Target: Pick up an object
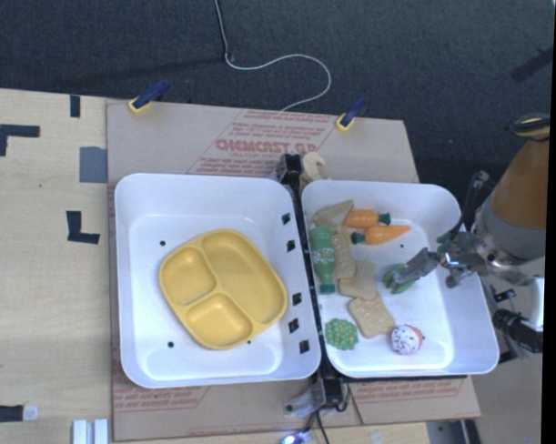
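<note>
Bins sit side by side on a sheet of cardboard, and I reach into the right bin from its right side. My pincer hangs low over the middle right of that bin, and a small dark green thing sits at its tip; I cannot tell whether my fingers are apart or together, nor whether they have that green piece between them.

To the left of my pincer, toys lie in a loose cluster. Two orange carrots lie near the back of the bin, one just behind the other. A tall green bottle lies along the left wall, touching a run of tan crackers that stretches from back to front. One more cracker lies towards the front, and just beside it to the left is a round green ball with a bumpy skin. Near the front right of the cluster rests a small white ball with red and orange marks, apart from the rest.

The left bin holds a yellow tray with three compartments, lying flat and turned at a slant. A thin white cable loops on the dark floor behind the cardboard.
</note>
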You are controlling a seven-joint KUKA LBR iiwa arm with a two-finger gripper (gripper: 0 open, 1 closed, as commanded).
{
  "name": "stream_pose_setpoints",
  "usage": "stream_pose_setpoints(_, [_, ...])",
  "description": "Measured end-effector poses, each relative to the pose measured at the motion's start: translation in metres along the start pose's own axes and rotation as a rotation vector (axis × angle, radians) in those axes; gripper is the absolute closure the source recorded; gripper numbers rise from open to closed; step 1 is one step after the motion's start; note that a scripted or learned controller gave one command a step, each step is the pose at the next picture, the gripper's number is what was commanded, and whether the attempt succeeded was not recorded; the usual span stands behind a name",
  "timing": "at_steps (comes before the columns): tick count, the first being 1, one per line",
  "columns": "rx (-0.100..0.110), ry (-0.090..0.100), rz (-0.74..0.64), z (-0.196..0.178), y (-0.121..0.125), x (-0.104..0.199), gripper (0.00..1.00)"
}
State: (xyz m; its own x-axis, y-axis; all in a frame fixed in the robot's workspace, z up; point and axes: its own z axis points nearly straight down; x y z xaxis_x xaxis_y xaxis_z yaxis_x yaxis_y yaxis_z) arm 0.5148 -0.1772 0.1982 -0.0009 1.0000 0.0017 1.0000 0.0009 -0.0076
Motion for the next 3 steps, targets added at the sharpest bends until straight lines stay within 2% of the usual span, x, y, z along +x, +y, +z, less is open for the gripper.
stream_pose_setpoints(1, [-0.001, 0.0, 0.0, 0.045, 0.0, 0.006, 0.0])
stream_pose_setpoints(2, [0.0, 0.0, 0.0, 0.099, 0.004, -0.002, 0.0])
stream_pose_setpoints(3, [-0.007, -0.003, 0.0, 0.113, 0.005, -0.002, 0.0])
